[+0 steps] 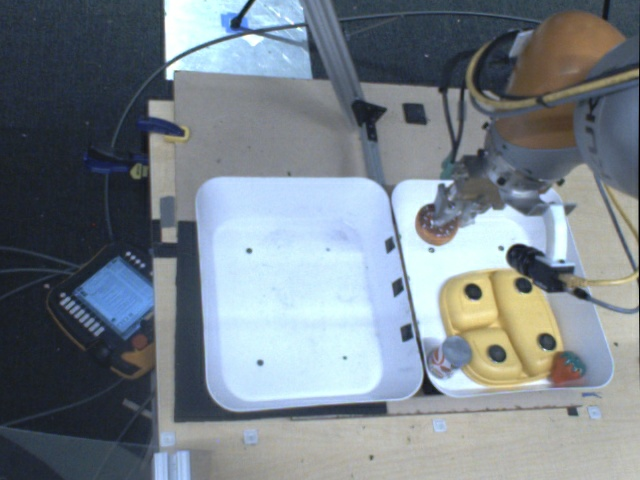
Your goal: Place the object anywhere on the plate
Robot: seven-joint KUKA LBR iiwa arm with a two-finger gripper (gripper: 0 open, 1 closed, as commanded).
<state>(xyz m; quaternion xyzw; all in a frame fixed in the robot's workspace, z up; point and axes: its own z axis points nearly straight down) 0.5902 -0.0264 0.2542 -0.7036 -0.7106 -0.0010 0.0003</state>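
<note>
I see the gripper (447, 206) pinching a small brown round object (436, 227) at the right bin's (420, 268) far-left corner; the yellow plate (500, 323) sits nearer. It looks light and rigid (take it by the rim).

Gripper (447, 211): low over right bin (420, 268), at a brown round object (436, 227)
Plate (500, 328): yellow, near right bin's front

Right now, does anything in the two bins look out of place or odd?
Nothing is spilled or broken. The yellow plate lies flat in the right bin. Three things lie off it: a small brown round object under the gripper, a grey piece at the plate's left edge and a red one at its right corner.
</note>
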